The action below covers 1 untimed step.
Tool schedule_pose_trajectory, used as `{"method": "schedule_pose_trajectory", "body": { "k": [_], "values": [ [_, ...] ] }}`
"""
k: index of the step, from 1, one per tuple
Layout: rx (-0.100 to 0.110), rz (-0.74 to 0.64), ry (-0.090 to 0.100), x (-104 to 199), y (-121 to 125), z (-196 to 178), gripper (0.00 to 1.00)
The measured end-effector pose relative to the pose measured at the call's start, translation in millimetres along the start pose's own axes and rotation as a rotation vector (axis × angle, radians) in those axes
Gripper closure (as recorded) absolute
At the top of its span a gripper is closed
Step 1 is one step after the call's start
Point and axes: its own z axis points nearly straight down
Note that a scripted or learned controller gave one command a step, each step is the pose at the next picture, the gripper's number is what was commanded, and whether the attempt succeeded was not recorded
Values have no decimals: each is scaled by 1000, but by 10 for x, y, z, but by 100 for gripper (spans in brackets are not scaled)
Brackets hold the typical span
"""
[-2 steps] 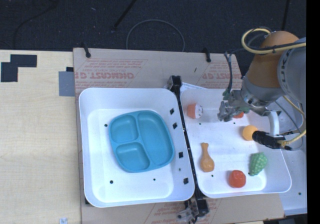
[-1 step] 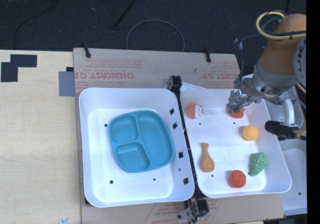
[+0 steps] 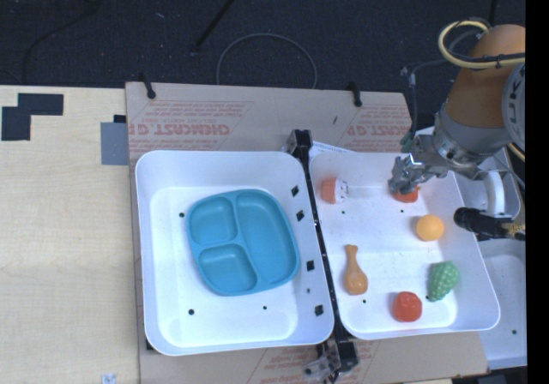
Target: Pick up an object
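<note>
My gripper (image 3: 406,181) is down in the right bin (image 3: 377,327) near its far right side, directly over a small red-orange object (image 3: 406,195) that peeks out below the fingertips. Other items lie in the same bin: an orange and white piece (image 3: 332,190) at the far left, an orange ball (image 3: 429,227), a tan drumstick-shaped toy (image 3: 354,270), a green bumpy toy (image 3: 443,280) and a red tomato-like toy (image 3: 407,306).
The left bin (image 3: 163,288) holds a blue divided plate (image 3: 243,241). A black divider (image 3: 313,237) runs between the two bins. Cardboard lies under both, with a wooden bench to the left. A black fixture (image 3: 485,222) juts in at the right bin's edge.
</note>
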Motion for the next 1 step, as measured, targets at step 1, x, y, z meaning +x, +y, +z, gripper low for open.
{"method": "schedule_pose_trajectory", "body": {
  "k": [1],
  "values": [
    [2, -8, 3, 615, -37, 30, 100]
  ]
}}
